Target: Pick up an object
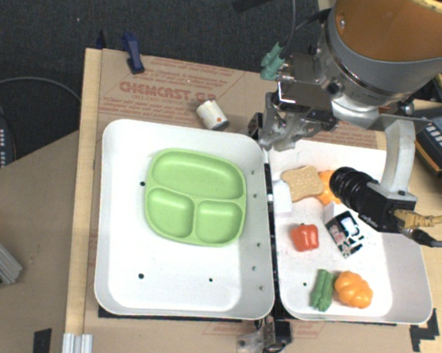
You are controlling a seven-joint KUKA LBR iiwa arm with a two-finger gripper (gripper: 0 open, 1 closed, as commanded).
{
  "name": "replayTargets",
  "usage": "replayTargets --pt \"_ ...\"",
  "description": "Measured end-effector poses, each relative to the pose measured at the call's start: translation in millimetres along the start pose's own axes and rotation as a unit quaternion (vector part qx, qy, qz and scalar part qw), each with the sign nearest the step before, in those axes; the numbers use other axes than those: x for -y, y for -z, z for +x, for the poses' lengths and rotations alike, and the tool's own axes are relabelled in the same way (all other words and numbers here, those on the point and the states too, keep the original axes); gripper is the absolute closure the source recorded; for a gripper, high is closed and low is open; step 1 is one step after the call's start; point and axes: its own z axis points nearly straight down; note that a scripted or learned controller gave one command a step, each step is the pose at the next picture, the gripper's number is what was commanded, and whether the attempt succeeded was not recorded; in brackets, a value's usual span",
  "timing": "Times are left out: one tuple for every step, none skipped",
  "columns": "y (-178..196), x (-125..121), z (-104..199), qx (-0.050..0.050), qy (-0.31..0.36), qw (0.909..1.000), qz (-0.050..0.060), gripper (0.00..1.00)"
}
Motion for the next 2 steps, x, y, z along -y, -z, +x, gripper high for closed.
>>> replayTargets --pt "-26 -2 -46 0.004 -0.006 0.9999 0.010 1.00" --pt "-130 -181 -85 0.006 -0.006 0.9999 0.010 1.00"
